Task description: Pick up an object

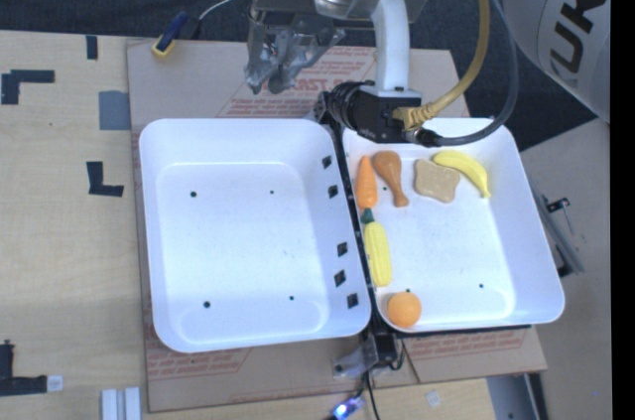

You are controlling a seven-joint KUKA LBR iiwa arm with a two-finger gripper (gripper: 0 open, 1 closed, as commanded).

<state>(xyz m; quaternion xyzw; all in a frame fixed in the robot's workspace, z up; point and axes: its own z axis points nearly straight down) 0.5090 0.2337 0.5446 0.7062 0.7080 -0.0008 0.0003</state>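
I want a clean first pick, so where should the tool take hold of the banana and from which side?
Grip the banana across the middle of its curve, coming straight down from above. It lies flat in the right bin, close to the far wall and touching the bread slice, so the fingers probably fit best straddling its narrow width near the free outer end.

Light wood bench (60, 239), dark tape marks. Brown cardboard sheet (189, 80) lies on it. Two white bins on cardboard, touching: left bin (159, 210), right bin (516, 239).
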